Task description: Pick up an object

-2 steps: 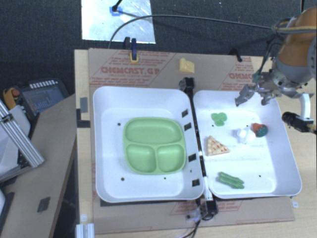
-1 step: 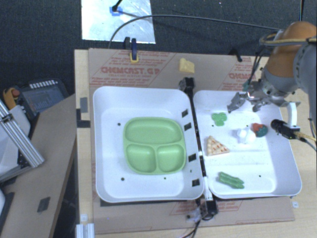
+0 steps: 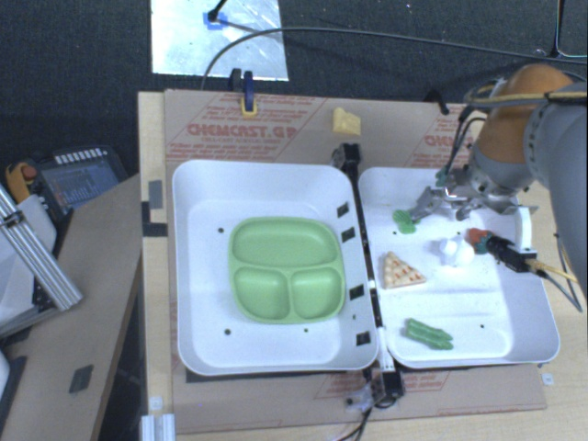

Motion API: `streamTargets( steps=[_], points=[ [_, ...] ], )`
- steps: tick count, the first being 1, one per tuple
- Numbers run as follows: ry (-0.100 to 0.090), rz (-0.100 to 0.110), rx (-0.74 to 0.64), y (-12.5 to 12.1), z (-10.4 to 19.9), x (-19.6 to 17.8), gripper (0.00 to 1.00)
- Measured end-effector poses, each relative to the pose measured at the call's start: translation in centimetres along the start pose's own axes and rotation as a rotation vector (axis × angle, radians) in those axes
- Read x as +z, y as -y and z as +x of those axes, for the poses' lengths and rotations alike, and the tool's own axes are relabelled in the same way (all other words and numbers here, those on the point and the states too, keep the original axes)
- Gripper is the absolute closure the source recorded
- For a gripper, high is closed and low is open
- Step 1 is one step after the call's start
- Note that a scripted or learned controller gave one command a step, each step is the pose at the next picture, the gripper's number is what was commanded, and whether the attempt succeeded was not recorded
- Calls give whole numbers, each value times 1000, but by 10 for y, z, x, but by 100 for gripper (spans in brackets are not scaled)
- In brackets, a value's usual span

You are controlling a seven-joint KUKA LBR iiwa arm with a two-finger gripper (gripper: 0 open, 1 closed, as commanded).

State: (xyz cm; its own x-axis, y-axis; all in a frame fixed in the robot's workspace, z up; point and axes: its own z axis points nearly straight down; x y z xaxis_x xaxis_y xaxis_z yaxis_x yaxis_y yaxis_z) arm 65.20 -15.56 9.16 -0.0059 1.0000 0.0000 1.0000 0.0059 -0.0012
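While the arm is reaching in from the right, its hand (image 3: 428,206) is hovering low over the right bin (image 3: 478,338), fingers slightly parted and gripping nothing, tips just beside a small green piece (image 3: 404,219). A pizza slice (image 3: 401,271), white lump (image 3: 454,251) and green pod (image 3: 429,333) are lying nearby.

I see a bench (image 3: 276,118) under brown board, bearing two white bins: the right bin (image 3: 514,324) beneath the claw (image 3: 439,200), the left bin (image 3: 197,274) well left of it.
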Motion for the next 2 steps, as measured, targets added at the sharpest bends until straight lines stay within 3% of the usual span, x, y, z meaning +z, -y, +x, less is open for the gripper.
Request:
streamTargets(
  steps=[1,2],
  points=[
    [1,-7,-2,-2,0,-14,100],
    [2,-8,0,-13,-3,-72,100]
  ],
)
